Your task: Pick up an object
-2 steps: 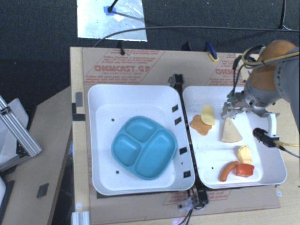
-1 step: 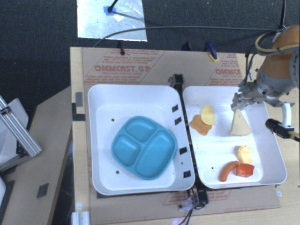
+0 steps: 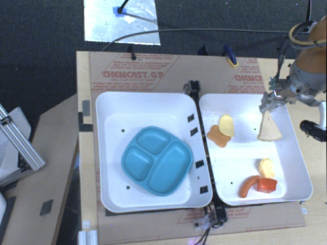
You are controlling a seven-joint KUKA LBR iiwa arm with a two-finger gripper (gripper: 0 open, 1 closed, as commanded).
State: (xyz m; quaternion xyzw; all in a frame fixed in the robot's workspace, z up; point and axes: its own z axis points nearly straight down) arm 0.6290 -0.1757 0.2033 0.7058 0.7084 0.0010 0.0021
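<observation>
**Closing in on the pale wedge at the right bin's far corner**

The gripper (image 3: 269,104) sits at the upper right of the right bin (image 3: 286,188), its tip at the narrow top of a pale wedge-shaped piece (image 3: 269,129) that lies near the far right wall. Whether the pincer is apart or together cannot be told from this slanted view, and no object is seen between its parts.

Judged from the layout, the step in hand is a grasp on that wedge. To do it well, the arm should centre over the wider body of the wedge, not its thin tip, and keep clear of the bin wall just beside it.

4 other items lie apart from it: a yellow piece (image 3: 226,124) touching an orange piece (image 3: 218,137), and a sausage (image 3: 247,186) beside a red-and-yellow piece (image 3: 265,177). The blue divided plate (image 3: 156,160) rests in the left bin (image 3: 110,152).
</observation>
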